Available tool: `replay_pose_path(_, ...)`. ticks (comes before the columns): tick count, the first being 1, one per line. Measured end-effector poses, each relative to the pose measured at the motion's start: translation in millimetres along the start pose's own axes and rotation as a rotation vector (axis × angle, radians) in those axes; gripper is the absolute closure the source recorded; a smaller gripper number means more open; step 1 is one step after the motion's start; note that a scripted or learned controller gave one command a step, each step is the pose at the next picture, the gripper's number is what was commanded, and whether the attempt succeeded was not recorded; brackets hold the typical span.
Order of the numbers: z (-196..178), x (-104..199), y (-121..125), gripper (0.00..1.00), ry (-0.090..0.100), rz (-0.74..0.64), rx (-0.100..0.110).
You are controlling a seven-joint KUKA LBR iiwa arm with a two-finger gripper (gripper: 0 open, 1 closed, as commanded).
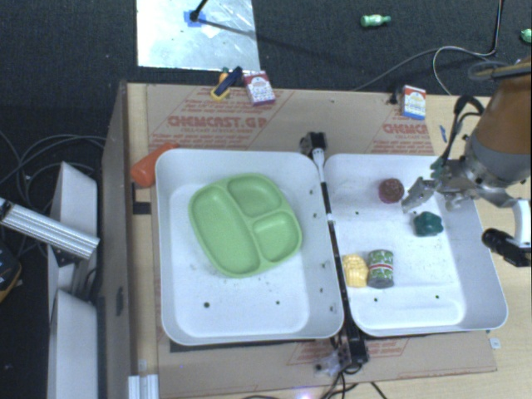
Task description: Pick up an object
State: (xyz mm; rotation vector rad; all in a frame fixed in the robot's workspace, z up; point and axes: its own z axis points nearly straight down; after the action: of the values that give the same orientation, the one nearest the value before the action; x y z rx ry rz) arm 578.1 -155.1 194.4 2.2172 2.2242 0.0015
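Nearest the camera, in the right bin [416, 310], a small green-labelled can [381, 268] stands touching a yellow corn-like toy [355, 270]. Further back lies a dark green lump [428, 223], then a round reddish-brown piece [391, 190]. The left bin [241, 314] carries a green divided plate [245, 223].

End effector [422, 192] hangs over the right bin between the reddish piece and the green lump, close to both. One pale finger shows, pointing toward the reddish piece; I cannot tell whether the fingers are spread or pressed together. Nothing visible between them.

Judgement: step in hand is approach, no grasp yet. The green lump is the likeliest target, just beside the tool and apart from its neighbours. To do it well: centre over the lump before descending, straddle its narrow axis, keep clear of the bin wall [486, 248] on the arm's side. The can and corn touch, so a grasp there risks dragging both.

Hard to make out: fingertip gap, height above the bin floor. The arm [507, 131] is cut off at the frame edge. On the surface [349, 115] beyond the bins sit two small cartons [260, 88], labels unreadable.
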Motion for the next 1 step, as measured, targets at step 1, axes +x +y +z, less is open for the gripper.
replay_pose_path(1,110.4,17.3,61.2,0.0,0.0,-0.001,0.0)
